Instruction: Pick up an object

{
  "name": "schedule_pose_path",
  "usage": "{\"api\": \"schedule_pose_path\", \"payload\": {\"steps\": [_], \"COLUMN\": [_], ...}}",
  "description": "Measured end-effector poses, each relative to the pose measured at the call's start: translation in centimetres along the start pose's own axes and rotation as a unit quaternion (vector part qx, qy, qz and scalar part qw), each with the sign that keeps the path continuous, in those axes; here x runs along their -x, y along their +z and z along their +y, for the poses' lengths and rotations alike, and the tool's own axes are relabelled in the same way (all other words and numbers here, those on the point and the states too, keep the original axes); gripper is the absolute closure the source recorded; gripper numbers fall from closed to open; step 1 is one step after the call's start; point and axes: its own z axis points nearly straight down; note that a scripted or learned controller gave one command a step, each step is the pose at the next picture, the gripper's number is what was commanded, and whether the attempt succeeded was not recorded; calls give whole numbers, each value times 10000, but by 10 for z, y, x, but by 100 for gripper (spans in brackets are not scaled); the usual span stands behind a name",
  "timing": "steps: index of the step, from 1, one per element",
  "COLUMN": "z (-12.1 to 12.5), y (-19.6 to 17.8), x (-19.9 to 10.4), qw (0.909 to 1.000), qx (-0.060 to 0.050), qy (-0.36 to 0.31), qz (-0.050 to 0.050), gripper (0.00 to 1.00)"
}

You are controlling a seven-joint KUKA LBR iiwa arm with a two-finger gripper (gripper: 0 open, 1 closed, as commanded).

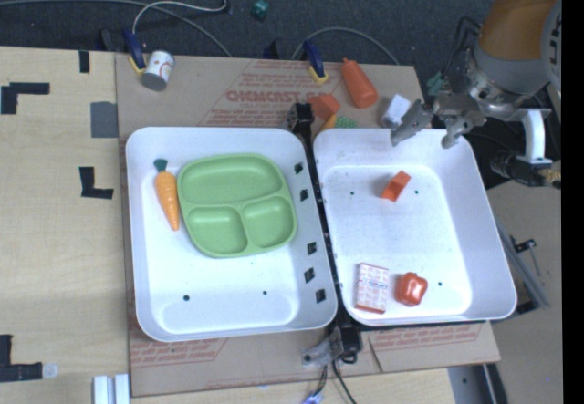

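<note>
Two-finger metal claw spread and empty over the right white plastic bin's far rim, probably staged for descent; nearest target, small orange block, sits just below-left of it.

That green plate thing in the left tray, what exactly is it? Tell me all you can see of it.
The green plate is a pale green divided dish, plastic by its look, with rounded corners and three compartments: one long one across the top, two smaller below. It lies flat and slightly turned in the left bin. A toy carrot lies along its left edge, possibly touching.
</note>
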Motion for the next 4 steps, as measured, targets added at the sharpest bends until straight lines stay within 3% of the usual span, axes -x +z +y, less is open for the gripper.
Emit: {"api": "schedule_pose_path", "payload": {"steps": [1, 2, 3, 4], "z": [7, 35, 25, -19], "y": [117, 186, 187, 187], "x": [22, 35, -20, -35], "qw": [10000, 10000, 10000, 10000], "qx": [-11, 23, 16, 17], "qy": [6, -3, -6, 5], "qz": [1, -11, 1, -6], "gripper": [0, 0, 0, 0]}}
